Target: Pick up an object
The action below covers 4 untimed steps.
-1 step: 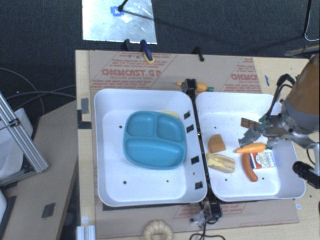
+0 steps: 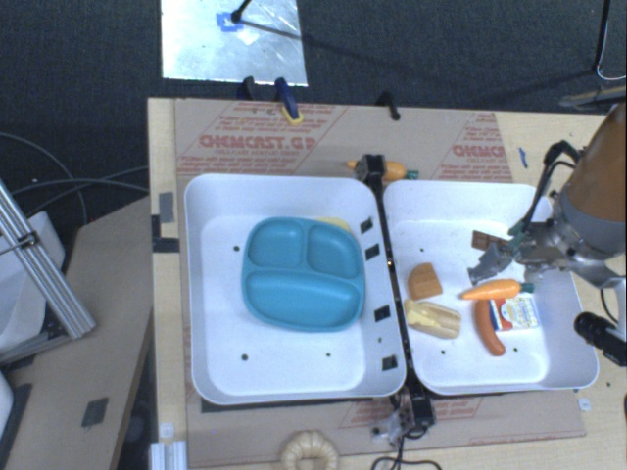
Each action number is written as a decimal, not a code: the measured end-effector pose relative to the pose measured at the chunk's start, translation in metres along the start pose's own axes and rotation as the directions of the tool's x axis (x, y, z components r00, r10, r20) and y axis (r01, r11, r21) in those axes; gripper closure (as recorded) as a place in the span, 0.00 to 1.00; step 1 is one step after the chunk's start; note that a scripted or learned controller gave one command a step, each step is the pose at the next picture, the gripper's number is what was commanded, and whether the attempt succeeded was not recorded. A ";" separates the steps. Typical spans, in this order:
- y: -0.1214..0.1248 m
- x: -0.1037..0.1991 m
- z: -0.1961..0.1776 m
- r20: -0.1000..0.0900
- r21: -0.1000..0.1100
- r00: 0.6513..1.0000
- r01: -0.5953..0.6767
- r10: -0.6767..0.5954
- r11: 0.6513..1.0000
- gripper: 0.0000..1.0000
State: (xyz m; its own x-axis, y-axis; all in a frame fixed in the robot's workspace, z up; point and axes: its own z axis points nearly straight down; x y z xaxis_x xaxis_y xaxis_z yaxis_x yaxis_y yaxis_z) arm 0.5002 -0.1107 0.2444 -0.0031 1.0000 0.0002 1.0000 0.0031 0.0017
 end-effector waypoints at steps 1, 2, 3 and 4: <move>-0.003 0.003 0.062 -0.001 0.006 1.000 -0.002 0.002 1.000 0.00; -0.008 -0.006 0.118 -0.001 0.007 1.000 -0.003 0.003 1.000 0.00; -0.004 -0.009 0.155 0.005 -0.010 1.000 -0.005 0.005 1.000 0.00; 0.000 -0.005 0.142 -0.001 -0.017 1.000 -0.001 0.001 1.000 1.00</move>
State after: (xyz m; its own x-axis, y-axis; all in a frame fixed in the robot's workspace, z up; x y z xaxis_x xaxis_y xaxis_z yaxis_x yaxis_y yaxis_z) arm 0.5000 -0.1159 0.1026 -0.0026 1.0000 0.0015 0.9998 0.0026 0.0183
